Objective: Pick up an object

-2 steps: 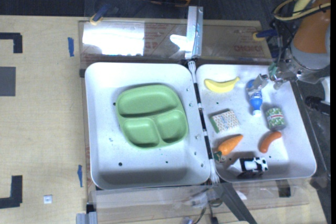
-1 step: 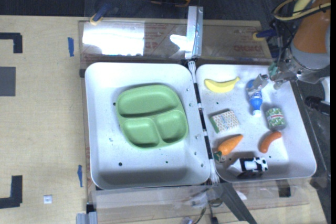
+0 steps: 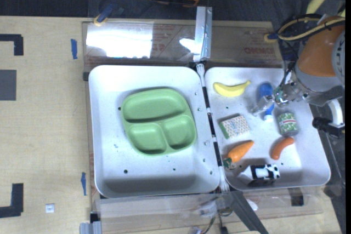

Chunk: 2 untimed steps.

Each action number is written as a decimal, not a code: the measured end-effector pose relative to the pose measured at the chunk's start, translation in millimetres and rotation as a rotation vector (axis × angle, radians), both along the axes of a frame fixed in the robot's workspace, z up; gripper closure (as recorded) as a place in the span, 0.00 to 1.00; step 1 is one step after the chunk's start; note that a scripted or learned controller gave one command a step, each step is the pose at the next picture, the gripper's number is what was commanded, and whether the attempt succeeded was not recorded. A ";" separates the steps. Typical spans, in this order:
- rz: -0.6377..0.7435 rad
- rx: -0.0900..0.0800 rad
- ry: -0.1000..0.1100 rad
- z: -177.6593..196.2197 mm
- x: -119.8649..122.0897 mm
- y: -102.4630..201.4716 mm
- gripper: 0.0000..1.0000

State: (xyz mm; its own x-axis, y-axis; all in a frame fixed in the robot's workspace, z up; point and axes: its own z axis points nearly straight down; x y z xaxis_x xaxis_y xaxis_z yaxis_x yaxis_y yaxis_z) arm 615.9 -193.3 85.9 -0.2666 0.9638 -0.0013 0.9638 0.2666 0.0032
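The right bin [image 3: 315, 172] holds several small objects. A yellow banana [image 3: 231, 88] lies at its back left, with a blue object [image 3: 265, 90] just right of it. A patterned green-and-white box [image 3: 235, 125] sits in the middle. An orange carrot [image 3: 239, 151] and a black-and-white toy [image 3: 265, 172] lie near the front. An orange sausage-shaped piece [image 3: 282, 147] and a small greenish jar [image 3: 287, 123] are on the right. My gripper [image 3: 267, 103] hangs low over the blue object, partly covering it, and the arm reaches in from the right.
The left bin [image 3: 104, 172] holds a green divided plate [image 3: 159, 120]. A metal divider [image 3: 203, 35] and a clear sheet stand behind the bins. The orange-banded wrist [image 3: 321, 57] and its cables hang over the right bin's back right corner.
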 end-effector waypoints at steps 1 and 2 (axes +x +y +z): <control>-0.002 0.000 -0.006 11.5 1.4 -0.7 1.00; -0.056 -0.006 0.035 0.1 10.7 22.2 1.00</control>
